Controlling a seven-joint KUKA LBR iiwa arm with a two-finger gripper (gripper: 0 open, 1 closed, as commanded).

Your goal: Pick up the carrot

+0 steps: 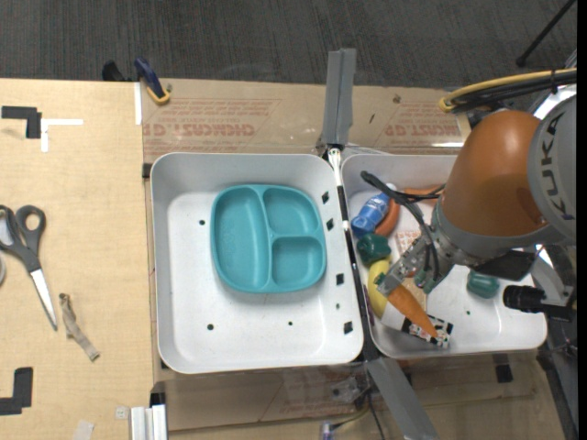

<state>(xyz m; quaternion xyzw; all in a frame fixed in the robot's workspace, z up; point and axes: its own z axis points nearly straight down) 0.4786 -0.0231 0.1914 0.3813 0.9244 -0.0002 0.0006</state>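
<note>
1. The carrot [410,303] lies in the right bin [514,333], close to that bin's left wall and toward its near edge. It is an orange tapered piece with its long axis on a diagonal: the thick end points up-left toward the gripper [415,269], and the thin tip points down-right toward a small black-and-white item [438,331] it seems to touch.

2. The gripper hangs just above and slightly right of the carrot's thick end, under the arm's orange band [495,177]. Its metal parts overlap the carrot's upper end in this slanted view, so whether there is contact or only overlap is unclear.

3. Whether the fingers are open, closed or around the carrot, I cannot tell: the wrist and a tangle of black cable [404,204] mask them.

4. Judgement: a grasp would best close across the carrot's short width, so at right angles to that diagonal.

5. Crowding matters. A yellow piece [378,273] sits just left of the carrot, a dark green piece [371,246] above that, and a blue item [371,214] further up. A teal piece [482,285] lies well apart to the right.

6. The teal divided plate [269,238] sits in the left bin [183,273], away from the action.
</note>
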